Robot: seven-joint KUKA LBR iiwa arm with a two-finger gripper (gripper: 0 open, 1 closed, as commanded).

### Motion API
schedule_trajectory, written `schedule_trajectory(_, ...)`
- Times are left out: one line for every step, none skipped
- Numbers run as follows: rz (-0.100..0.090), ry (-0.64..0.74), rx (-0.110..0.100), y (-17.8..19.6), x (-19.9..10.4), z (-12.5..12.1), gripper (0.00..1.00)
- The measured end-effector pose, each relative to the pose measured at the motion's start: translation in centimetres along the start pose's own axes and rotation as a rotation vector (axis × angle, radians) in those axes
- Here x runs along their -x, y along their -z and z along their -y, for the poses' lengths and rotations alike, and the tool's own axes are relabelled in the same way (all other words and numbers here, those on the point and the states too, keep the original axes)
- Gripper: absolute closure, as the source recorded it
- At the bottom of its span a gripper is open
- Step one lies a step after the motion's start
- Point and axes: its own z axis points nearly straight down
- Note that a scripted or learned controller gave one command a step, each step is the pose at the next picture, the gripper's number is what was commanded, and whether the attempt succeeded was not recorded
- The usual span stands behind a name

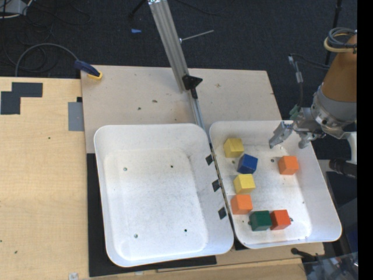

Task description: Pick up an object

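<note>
Hovering over the upper right corner of the right-hand shallow white plastic bin (326, 226), the two-finger metal gripper (292, 136) hangs with its fingers spread apart and nothing between them. One finger (280, 135) angles down to the left, the other (306, 141) sits closer to the bin's right rim. Behind it, the grey arm with its orange band (341, 77) comes in from the right edge.

Below the gripper, near but apart from it, sits a small orange cube (288, 165), alone on the right side of the bin. Over on the left side of that bin, a yellow cube (233, 147) lies nearest the top, with a blue cube (247, 163) just beside it, lower and to the right. Next down is a second yellow cube (244, 183), and just below that another orange cube (241, 203). At the bottom, a dark green cube (260, 220) and a red-orange cube (280, 219) sit side by side, touching.

The left-hand white bin (111, 156) shows only a few dark specks on its floor. A slanted aluminium rail (170, 39) rises from between the two bins toward the top of the view, and a pale wooden board (140, 92) lies under the bins.
</note>
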Motion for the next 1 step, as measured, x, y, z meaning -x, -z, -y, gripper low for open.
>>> schedule_trajectory(0.001,-0.004,0.01,-10.09,-4.07,-2.55,0.0)
